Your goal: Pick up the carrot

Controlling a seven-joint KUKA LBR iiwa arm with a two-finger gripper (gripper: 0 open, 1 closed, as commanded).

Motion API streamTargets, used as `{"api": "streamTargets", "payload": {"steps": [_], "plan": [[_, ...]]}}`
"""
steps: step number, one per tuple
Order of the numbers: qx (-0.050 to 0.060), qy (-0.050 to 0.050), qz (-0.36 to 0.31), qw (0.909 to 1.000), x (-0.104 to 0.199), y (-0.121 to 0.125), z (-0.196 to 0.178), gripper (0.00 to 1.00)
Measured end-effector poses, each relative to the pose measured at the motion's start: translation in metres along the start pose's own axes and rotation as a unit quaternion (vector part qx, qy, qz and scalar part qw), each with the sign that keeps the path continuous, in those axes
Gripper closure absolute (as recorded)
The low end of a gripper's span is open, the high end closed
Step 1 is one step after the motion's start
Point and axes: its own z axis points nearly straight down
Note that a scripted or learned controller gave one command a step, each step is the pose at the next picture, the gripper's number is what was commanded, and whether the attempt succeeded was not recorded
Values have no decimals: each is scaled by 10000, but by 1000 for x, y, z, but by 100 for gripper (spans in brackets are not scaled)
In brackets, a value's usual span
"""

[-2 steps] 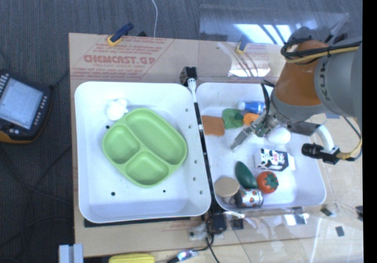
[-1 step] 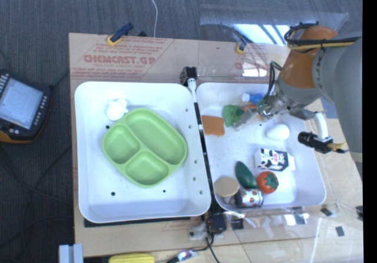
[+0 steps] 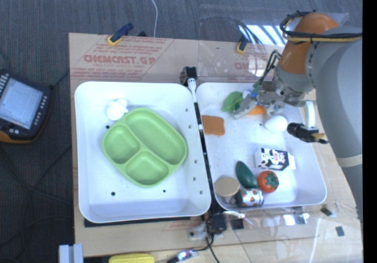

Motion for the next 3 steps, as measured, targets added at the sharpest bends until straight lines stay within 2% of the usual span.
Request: {"api": "streamTargets", "payload": {"steps": [1, 2, 3], "plan": [[-5, -70, -18, 10000, -3, 0, -10, 100], [-19, -80, -14, 10000, -3, 0, -10, 0], [-14, 75, 440, 9990, -34, 2, -2, 0]]}}
